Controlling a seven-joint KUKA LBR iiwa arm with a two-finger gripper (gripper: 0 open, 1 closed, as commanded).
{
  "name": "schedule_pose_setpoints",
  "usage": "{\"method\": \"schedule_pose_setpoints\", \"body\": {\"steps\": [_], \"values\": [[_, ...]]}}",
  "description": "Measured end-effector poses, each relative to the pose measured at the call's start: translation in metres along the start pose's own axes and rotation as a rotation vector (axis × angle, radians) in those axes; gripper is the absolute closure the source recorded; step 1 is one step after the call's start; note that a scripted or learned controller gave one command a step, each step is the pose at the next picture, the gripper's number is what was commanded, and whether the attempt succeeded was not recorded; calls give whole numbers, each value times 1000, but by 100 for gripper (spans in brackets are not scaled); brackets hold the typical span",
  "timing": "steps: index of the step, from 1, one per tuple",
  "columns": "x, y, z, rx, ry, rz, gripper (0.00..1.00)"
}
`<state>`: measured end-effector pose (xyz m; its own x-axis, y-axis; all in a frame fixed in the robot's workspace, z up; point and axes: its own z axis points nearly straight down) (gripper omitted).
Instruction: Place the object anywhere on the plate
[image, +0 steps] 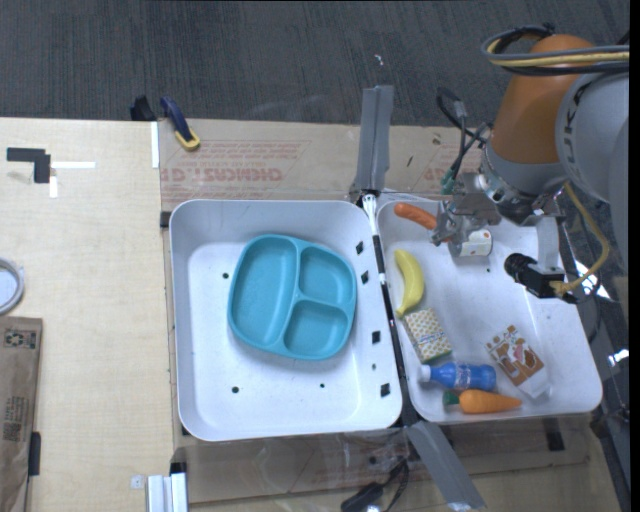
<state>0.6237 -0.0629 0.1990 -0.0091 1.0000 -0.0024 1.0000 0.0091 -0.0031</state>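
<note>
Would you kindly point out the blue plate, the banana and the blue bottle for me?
blue plate (262, 290), camera view, floor of its large left compartment.
banana (409, 281), camera view, middle of its curved body.
blue bottle (466, 376), camera view, middle of its blue body.

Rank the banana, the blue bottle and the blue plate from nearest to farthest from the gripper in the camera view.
Measured from the gripper, at the top of the right bin:
1. Banana, just below-left of it, same bin.
2. Blue bottle, near that bin's bottom edge.
3. Blue plate, across the divider in the left bin.
</note>
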Motion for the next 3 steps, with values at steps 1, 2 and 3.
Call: {"method": "schedule_pose_setpoints", "body": {"steps": [1, 2, 3], "values": [[54, -28, 8, 0, 1, -85, 100], [-9, -91, 8, 0, 2, -276, 100], [-60, -52, -29, -3, 0, -134, 100]]}}
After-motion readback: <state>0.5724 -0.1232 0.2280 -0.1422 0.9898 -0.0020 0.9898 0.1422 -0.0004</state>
